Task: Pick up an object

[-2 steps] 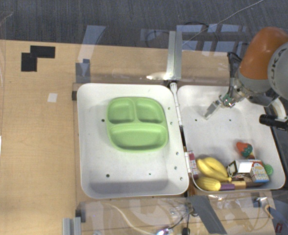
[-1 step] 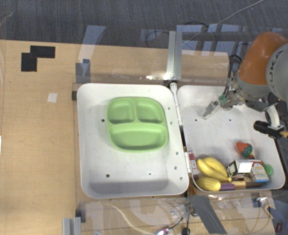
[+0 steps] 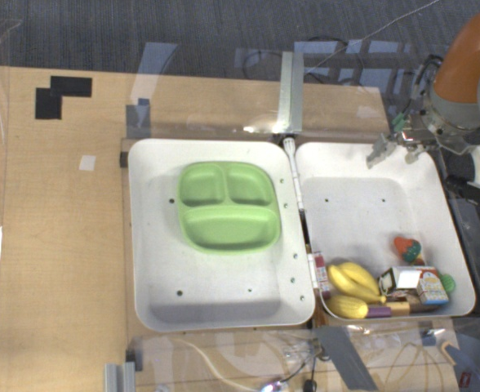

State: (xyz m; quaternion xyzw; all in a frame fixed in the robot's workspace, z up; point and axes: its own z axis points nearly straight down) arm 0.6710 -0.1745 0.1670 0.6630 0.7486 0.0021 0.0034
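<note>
While the gripper hangs at the right bin's one o'clock corner, seemingly open and empty, the approach step is under way; next it must travel toward five o'clock, over the bananas.

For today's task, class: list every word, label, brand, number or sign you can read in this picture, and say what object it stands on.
None can be read.
The small white printed carton in the right white bin bears coloured print, too small and blurred to read.
The green divided plastic plate carries no text.
</note>
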